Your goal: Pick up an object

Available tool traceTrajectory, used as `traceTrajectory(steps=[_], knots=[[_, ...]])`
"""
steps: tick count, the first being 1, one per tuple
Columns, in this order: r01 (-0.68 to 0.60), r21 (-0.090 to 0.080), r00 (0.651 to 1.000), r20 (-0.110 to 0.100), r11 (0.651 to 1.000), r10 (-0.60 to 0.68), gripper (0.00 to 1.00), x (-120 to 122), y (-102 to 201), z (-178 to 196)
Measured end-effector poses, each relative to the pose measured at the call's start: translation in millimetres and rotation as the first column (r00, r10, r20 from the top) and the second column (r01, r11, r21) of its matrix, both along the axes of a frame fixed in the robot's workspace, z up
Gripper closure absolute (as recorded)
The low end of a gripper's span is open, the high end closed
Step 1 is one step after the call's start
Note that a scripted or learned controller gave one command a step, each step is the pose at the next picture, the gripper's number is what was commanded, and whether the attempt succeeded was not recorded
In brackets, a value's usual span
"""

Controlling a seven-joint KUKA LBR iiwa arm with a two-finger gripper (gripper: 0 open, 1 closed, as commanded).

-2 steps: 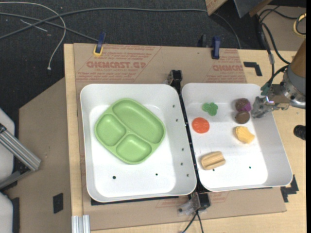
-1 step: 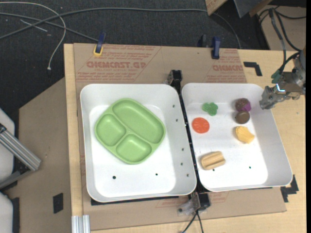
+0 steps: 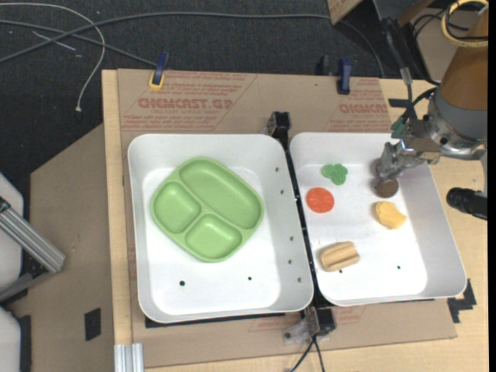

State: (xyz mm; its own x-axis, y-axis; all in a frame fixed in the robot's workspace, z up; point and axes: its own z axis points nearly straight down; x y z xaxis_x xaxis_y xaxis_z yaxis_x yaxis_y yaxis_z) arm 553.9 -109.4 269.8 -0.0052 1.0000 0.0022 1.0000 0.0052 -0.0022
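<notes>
Gripper (image 3: 387,178) low over the right bin (image 3: 434,285), tip at a small brown piece (image 3: 386,186); finger state cannot be told. Just below, a yellow chunk (image 3: 390,215); leftward a green sprig (image 3: 335,173), red disc (image 3: 320,201), tan roll (image 3: 339,256). Green divided plate (image 3: 206,208) in the left bin (image 3: 155,293)

Two white bins are being observed: the left bin (image 3: 147,285) and the right bin (image 3: 418,281). A light green divided plate (image 3: 206,208) is being noted in the left bin. In the right bin, a green piece (image 3: 335,173), a red-orange round piece (image 3: 320,201), a yellow piece (image 3: 390,215), a tan piece (image 3: 339,256) and a brown piece (image 3: 386,185) are being recorded. The table (image 3: 209,103) is being seen as brown cardboard with red lettering. The tool (image 3: 390,165) is being seen as grey metal.
</notes>
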Motion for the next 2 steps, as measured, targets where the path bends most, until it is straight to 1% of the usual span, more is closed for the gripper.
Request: traceTrajectory(steps=[1, 2], knots=[[-0.001, 0.000, 1.000, 0.001, 1.000, 0.001, 1.00, 4, 50, 0], [0.000, 0.000, 1.000, 0.000, 1.000, 0.000, 1.00, 2, 93, -8]])
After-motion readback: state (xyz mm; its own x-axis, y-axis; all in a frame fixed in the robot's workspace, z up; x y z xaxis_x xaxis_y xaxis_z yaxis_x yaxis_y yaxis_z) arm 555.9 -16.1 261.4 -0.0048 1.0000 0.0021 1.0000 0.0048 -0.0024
